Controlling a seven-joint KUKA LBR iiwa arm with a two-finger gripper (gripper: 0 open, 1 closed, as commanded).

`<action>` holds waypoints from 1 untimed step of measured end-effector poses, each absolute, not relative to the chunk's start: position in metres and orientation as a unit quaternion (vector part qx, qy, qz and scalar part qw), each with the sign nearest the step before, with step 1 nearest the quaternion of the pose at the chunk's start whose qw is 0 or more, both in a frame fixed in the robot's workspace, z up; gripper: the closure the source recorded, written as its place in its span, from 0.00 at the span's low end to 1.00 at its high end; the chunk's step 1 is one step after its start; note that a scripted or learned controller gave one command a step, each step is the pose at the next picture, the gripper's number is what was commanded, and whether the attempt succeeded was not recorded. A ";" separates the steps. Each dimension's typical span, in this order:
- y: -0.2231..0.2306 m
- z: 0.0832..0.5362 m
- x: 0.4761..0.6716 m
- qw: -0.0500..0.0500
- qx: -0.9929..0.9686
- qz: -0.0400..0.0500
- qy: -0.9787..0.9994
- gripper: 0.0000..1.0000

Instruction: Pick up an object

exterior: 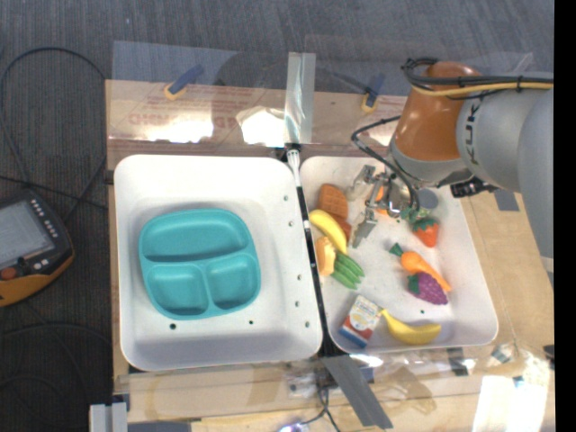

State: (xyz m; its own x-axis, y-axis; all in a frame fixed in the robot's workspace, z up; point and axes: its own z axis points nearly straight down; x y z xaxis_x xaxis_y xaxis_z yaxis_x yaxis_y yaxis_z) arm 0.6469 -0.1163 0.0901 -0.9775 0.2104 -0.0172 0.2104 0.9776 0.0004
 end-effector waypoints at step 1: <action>-0.153 0.090 0.563 0.006 0.100 -0.001 0.995 0.00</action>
